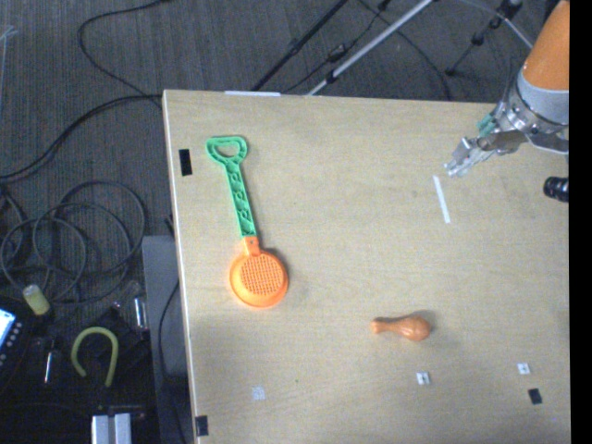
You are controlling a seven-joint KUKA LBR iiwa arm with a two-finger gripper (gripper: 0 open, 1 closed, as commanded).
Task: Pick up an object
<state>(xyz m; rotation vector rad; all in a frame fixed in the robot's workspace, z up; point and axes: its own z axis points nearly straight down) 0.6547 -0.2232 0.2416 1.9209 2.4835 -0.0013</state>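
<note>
Hand [460, 162] grip unreadable (nothing visibly held); strainer [246, 239]: green handle, orange mesh.

Light: even, moderate | shadows: faint, soft | glare: mild on bench [370, 248] | focus: slightly soft, perhaps compression | floor: dim

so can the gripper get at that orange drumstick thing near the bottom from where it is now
Probably yes. The gripper is at the upper right, and the orange drumstick-shaped toy lies alone on bare surface below it. Only a thin white stick lies between, off the toy itself.
</note>
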